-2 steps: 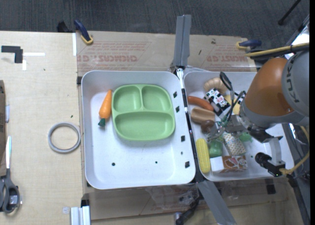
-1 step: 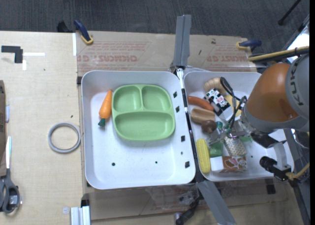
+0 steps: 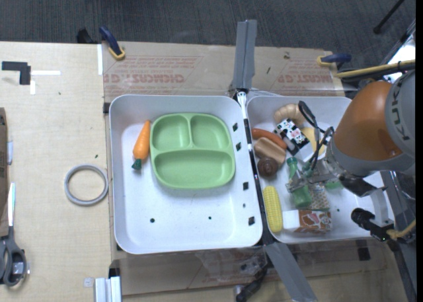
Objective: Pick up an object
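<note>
Tool (image 3: pixel 305 176) low in right bin (image 3: pixel 344 104), among toy food

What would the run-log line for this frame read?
gripper: low in right bin, among toy food | grasp: cannot tell | left bin: green divided plate, toy carrot beside it | corn cob: untouched

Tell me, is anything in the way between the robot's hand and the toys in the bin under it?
Nothing visible blocks it. The hand is already down among the toys in the right bin, right beside the green toy, with the corn off to its left.
</note>
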You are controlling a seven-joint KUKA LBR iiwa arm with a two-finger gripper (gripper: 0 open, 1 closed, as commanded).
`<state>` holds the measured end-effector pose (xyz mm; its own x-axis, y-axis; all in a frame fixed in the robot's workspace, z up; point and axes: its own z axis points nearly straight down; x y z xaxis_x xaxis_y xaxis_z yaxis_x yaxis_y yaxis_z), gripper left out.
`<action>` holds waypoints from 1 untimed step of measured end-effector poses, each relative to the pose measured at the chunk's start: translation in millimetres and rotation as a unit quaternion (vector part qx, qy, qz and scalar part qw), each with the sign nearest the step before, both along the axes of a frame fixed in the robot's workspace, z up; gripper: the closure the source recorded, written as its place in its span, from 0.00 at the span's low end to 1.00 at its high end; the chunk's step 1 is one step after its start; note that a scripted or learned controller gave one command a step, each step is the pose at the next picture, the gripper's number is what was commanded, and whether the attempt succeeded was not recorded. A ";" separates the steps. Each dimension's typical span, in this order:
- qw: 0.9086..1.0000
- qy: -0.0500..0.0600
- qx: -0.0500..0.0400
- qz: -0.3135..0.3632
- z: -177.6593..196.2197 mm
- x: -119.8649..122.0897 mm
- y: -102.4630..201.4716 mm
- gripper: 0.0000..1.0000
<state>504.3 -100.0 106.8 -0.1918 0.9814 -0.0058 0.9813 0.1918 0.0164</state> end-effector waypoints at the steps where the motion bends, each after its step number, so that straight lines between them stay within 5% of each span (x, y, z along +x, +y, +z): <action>1: 1.000 0.009 0.001 0.003 103.3 34.6 64.1 1.00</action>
<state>538.9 -35.9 210.1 -0.1974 0.9803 -0.0009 0.9803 0.1974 -0.0012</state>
